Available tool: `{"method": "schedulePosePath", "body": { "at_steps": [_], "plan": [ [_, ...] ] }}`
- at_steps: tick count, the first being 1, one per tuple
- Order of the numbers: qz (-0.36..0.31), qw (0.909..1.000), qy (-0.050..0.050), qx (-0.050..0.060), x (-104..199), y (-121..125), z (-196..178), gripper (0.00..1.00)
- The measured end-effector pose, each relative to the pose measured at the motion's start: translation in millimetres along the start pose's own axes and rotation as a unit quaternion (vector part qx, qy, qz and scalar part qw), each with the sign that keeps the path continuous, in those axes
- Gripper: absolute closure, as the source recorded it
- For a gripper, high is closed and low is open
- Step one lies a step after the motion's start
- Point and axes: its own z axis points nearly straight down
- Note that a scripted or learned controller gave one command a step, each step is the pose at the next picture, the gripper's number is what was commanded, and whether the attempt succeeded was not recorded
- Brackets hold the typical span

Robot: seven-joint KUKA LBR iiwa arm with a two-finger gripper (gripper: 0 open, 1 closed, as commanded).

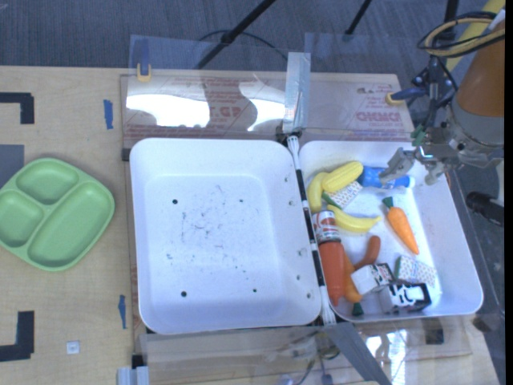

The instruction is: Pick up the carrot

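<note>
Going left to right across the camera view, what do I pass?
Green divided plate → left white bin → ketchup bottle → carrot → gripper.

two white bins (pixel 216 163) (pixel 457 255) sit side by side. one green divided plate (pixel 52 212) lies at the left of the frame. the right bin has one carrot (pixel 401 227), two bananas (pixel 317 189) (pixel 353 220) and one ketchup bottle (pixel 331 255).

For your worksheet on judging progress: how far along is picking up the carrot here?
Nothing looks done yet: the carrot lies in the right bin, beside the banana. In hand: the gripper hangs above the bin's far end, nothing visibly between its fingers. Left: descend, grasp, lift.
</note>
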Motion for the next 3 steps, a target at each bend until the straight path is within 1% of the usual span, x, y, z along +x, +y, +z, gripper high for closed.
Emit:
{"method": "schedulePosePath", "body": {
  "at_steps": [1,2,3],
  "plan": [
    [-0.005,1.0,0.0,0.0,-21.8,-33.9,124.4,0.0],
    [-0.003,1.0,0.0,-0.002,-23.1,-33.5,114.2,1.0],
    [-0.069,0.9976,0.0,-0.001,34.2,-42.5,43.9,1.0]
  ]
}}
